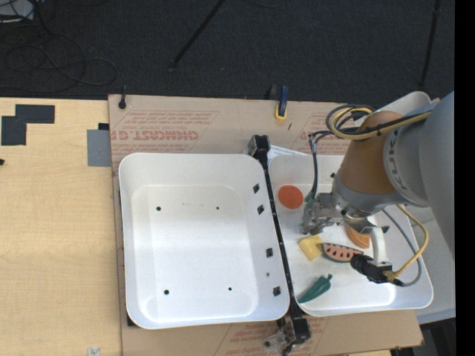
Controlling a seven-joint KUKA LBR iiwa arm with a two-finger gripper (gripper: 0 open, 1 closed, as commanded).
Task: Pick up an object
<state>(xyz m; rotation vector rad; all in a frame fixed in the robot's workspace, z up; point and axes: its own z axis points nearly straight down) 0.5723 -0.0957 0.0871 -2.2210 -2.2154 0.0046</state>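
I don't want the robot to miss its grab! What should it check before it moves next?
1. Things to grab lie in the right bin: ok, orange disc, yellow piece and green toy are there.
2. End effector is over that bin: ok, low among the things.
3. End effector holds something: cannot tell.
4. Yellow piece is near the end effector: ok, just beside it.
5. Yellow piece stands free: not ok, the red slice seems to touch it.
6. Green toy stands free: ok, it lies alone.
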